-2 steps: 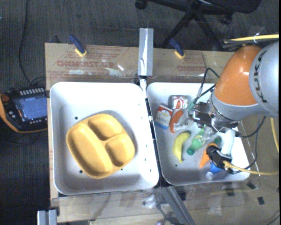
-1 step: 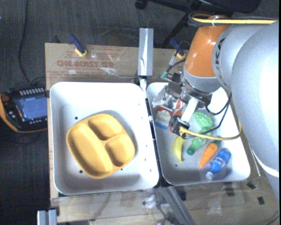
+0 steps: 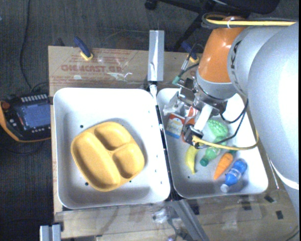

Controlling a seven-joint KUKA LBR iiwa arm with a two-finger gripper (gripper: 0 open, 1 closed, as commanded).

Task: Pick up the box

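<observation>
Arm (image 3: 263,79), grey KUKA with an orange band above the wrist, entering from the right and covering much of the right bin's far side. Left bin (image 3: 65,109), shallow and white, bearing a yellow three-compartment plate (image 3: 108,154) near its middle. Right bin (image 3: 256,182), shallow and white, touching the left bin along the shared central edge and holding the small goods. Gripper (image 3: 186,118), lowered into the right bin's near-left part, directly over the box; whether it is spread or clenched cannot be told, as the wrist hardware hides it. Box (image 3: 173,125), a small carton in white, red and blue, lying in the right bin just beside its left wall, partly covered by the gripper. Green object (image 3: 215,130), crumpled-looking, right of the box. Banana (image 3: 191,158), yellow, near the bin's centre. Green bottle (image 3: 208,155), just beside the banana. Carrot (image 3: 222,164), orange, between the green bottle and a blue bottle (image 3: 235,173).
</observation>
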